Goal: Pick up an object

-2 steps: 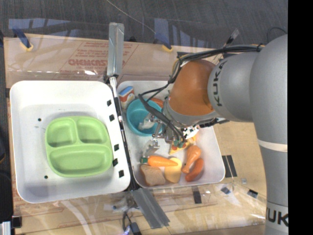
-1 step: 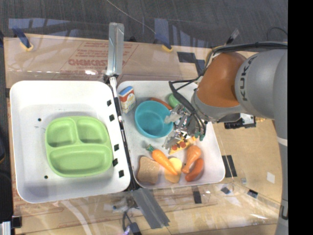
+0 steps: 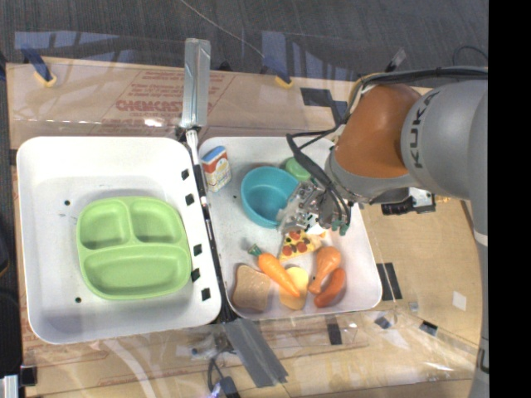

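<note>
My tool low in the right bin, can't tell its grip, blue bowl just left, carrot, bread below, green tray left bin.

A small pizza slice with dark toppings lies flat, just at five o'clock of the blue bowl.

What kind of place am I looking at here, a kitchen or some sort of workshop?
Most likely a robotics lab test bench, not a kitchen. A grey and orange arm reaches over two white bins; one holds toy food such as a carrot, the other a green divided plate.
</note>
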`<state>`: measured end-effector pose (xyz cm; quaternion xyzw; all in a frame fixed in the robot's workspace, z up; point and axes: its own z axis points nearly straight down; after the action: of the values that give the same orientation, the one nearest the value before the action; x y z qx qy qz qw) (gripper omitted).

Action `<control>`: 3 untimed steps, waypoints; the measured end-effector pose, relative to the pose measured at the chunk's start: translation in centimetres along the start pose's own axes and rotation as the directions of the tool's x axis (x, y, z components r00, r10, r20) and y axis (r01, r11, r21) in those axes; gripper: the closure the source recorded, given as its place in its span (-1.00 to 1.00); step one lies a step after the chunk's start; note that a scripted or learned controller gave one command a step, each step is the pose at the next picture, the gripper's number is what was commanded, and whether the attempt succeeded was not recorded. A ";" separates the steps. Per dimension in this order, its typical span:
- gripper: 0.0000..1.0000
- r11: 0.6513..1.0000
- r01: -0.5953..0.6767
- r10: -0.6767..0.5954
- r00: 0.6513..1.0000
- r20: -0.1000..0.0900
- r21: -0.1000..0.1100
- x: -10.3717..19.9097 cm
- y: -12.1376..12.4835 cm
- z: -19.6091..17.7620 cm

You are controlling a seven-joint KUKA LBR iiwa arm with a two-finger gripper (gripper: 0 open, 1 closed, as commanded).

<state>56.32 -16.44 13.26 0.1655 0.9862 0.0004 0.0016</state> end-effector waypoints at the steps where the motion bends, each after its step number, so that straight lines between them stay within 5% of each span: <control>1: 1.00 0.879 -0.476 0.476 0.879 -0.005 -0.001 1.1 0.3 -4.7; 2: 1.00 0.830 -0.558 0.558 0.830 0.006 -0.004 3.7 1.1 -16.6; 3: 1.00 0.956 -0.293 0.293 0.956 -0.010 0.004 6.3 0.3 -1.7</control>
<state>50.47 -14.12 14.97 0.3100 0.9507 0.0002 -0.0038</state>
